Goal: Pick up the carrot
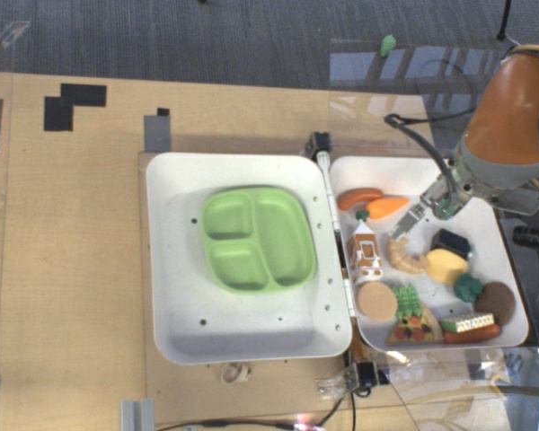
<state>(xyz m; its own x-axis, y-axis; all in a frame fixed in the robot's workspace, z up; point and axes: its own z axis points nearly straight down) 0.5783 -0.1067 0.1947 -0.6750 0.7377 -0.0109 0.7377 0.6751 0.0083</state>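
The carrot, orange with a small green top at its left end, lies near the back left of the right bin. My gripper hangs low over that bin, just right of and slightly in front of the carrot's thick end, very close to it. Nothing can be seen held in the gripper. The grey arm with its orange band reaches in from the right.
A reddish sausage lies just behind the carrot. A small milk carton, a pale curved pastry, a black block, a yellow piece and several more toy foods crowd the right bin. The left bin holds a green divided plate.
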